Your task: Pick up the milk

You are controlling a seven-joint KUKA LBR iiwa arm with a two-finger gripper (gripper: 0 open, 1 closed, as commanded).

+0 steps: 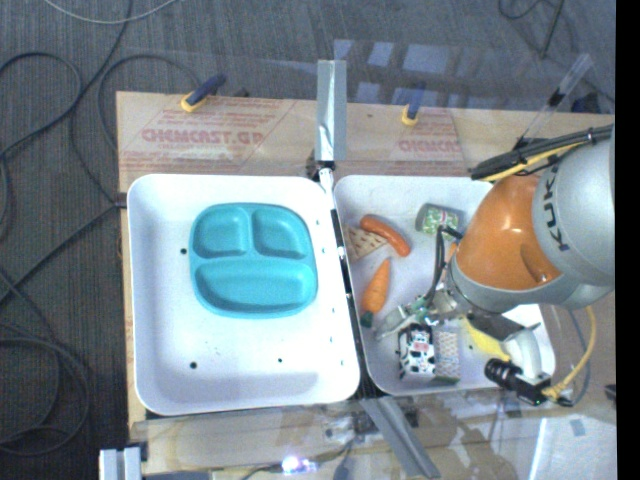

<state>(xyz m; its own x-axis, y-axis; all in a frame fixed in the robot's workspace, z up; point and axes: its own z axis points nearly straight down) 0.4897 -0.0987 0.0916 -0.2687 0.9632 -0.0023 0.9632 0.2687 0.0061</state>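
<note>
The arm (545,233) reaches in from the right and bends over the right bin (352,298), its grey body and orange band covering much of that bin's right half; the wrist points down and toward the bin's front, ending in the gripper (425,313) low over the bin floor; whether the claw is wide or narrow cannot be told, since the wrist hides most of it

The milk (417,353), a small carton with black-and-white cow markings, sits near the front of the right bin, just below the gripper's tip and close beside it; nothing shows it clasped; a pale mesh-patterned item (447,353) lies just to its right, and a yellow piece (485,343) shows beside the arm's lower edge

Further back in the same bin lie a sausage (386,234) and a carrot (377,285), the carrot tilted with its tip toward the front; a greenish can (438,217) rests near the back, next to the orange band

The left bin (150,368) holds a blue divided plate (254,259), well apart from the arm
</note>
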